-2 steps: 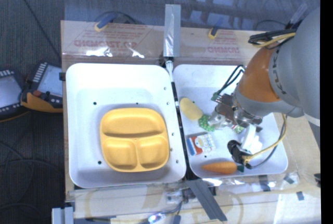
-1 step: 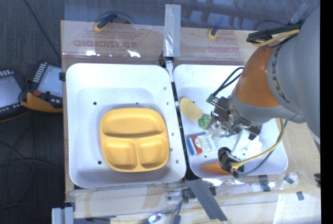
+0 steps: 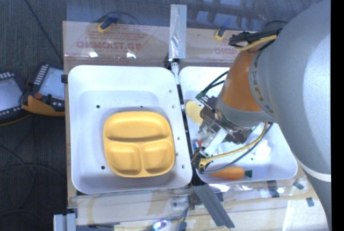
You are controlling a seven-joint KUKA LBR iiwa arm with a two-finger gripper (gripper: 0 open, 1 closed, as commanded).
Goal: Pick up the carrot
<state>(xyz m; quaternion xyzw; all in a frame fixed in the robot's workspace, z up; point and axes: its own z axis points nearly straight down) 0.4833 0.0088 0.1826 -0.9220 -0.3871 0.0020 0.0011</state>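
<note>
At the near edge of the worktop (image 3: 129, 213), the carrot (image 3: 230, 173) lies on its side against the front wall of the right bin (image 3: 279, 170), orange body pointing left and its green stub to the right. Just behind and above it hang the jaws (image 3: 207, 144), low over the left part of that bin, close to the divide between the two bins; whether they are apart or together cannot be told, since wrist hardware and looping yellow and dark cables (image 3: 236, 152) cover them. The carrot is near the jaws, on their near side and a little to the right, lying free on the bin floor with nothing clamped on it. A pale yellow thing (image 3: 193, 112) shows just left of the wrist, partly hidden. In the left bin (image 3: 80, 117) a yellow tray (image 3: 140, 143) with three compartments sits near the middle. The arm (image 3: 293, 85), orange band above the wrist, comes in from the right. Beyond the bins is clear sheeting with yellow clips (image 3: 107, 24), and a handheld pendant (image 3: 43, 90) lies on the carpet at far left.
</note>
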